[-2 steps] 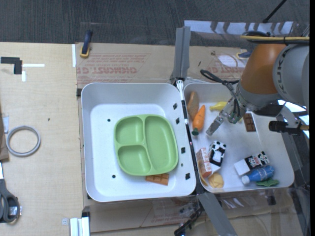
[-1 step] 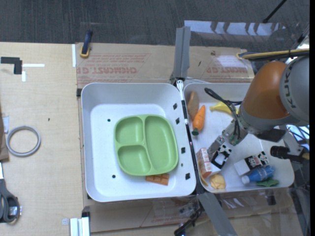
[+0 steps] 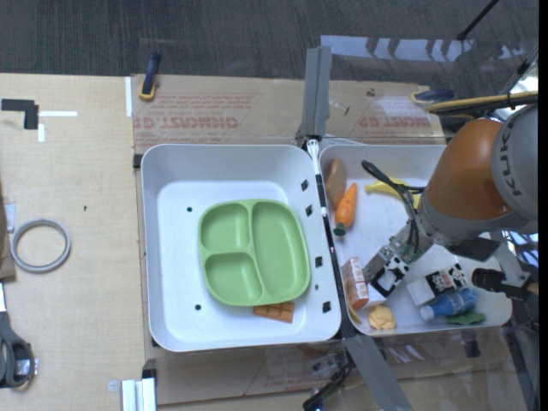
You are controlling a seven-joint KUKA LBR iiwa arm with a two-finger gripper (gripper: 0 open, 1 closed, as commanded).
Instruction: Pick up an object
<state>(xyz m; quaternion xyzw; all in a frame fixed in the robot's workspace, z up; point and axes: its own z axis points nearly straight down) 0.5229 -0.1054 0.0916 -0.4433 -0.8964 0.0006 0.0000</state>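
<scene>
My gripper (image 3: 388,271) hangs low over the middle of the right bin (image 3: 377,154), below the grey arm with its orange band (image 3: 462,178). Just left of it lies a red and white packet (image 3: 354,282). A yellow lump (image 3: 382,317) sits in front of it, near the bin's front edge. An orange carrot (image 3: 345,204) and a brown item (image 3: 334,176) lie at the bin's left wall, behind the gripper. A yellow banana (image 3: 387,188) is partly hidden by the arm. To the gripper's right are a white block (image 3: 422,290), a blue bottle (image 3: 449,303) and a green item (image 3: 467,318).
The left bin (image 3: 163,255) holds a green divided plate (image 3: 254,251) with an orange waffle-like piece (image 3: 276,312) at its front edge. A grey post (image 3: 315,92) stands behind the wall between the bins. A tape ring (image 3: 38,245) lies on the bench at the left.
</scene>
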